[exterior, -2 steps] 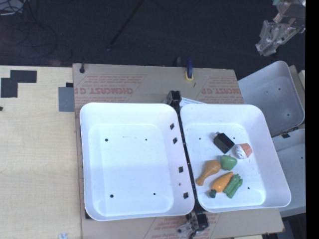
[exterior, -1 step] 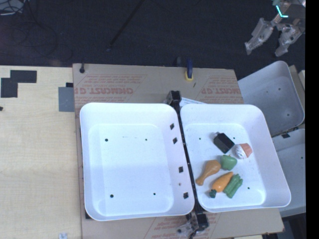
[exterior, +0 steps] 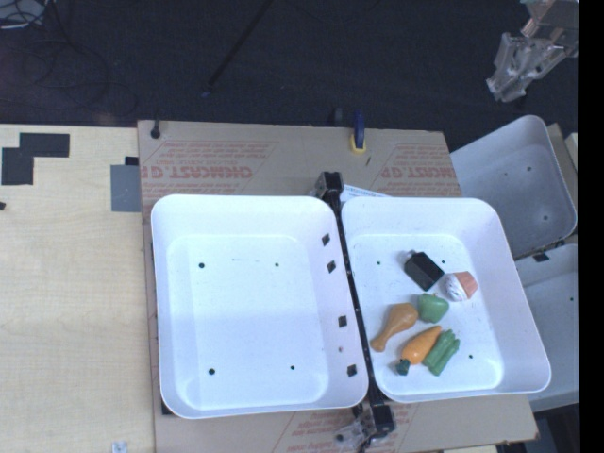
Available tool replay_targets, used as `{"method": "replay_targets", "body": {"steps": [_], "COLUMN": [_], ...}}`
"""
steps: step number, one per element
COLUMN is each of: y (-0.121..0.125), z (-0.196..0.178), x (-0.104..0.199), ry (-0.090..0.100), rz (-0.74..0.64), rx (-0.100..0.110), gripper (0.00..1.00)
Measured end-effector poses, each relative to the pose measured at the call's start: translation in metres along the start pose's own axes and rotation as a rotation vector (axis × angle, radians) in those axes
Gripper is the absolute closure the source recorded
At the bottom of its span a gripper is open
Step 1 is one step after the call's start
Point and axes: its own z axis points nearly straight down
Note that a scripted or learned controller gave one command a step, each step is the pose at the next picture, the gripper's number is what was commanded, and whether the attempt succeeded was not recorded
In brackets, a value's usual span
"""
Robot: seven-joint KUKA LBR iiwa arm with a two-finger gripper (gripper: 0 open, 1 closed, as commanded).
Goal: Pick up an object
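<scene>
Well below the pincer (exterior: 514, 78) lies the toy carrot (exterior: 421, 345).

You saw two smooth white plastic bins (exterior: 247, 217) on a printed brown cardboard sheet (exterior: 283, 163) over pale matt wood (exterior: 66, 291); the toy carrot (exterior: 420, 345) looked glossy plastic.

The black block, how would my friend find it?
Look in the right bin, the one with toys in it. The black block lies nearest the far wall, just left of a red-and-white piece. It's the one dark, boxy thing there.
</scene>
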Motion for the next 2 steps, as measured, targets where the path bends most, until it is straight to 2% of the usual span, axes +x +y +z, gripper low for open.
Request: {"method": "replay_targets", "body": {"steps": [1, 2], "y": [0.0, 0.0004], "z": [0.0002, -0.0094], "x": [-0.0001, 0.0012], "ry": [0.0, 0.0], "rz": [-0.001, -0.006], "rx": [0.001, 0.003], "gripper": [0.0, 1.0]}}
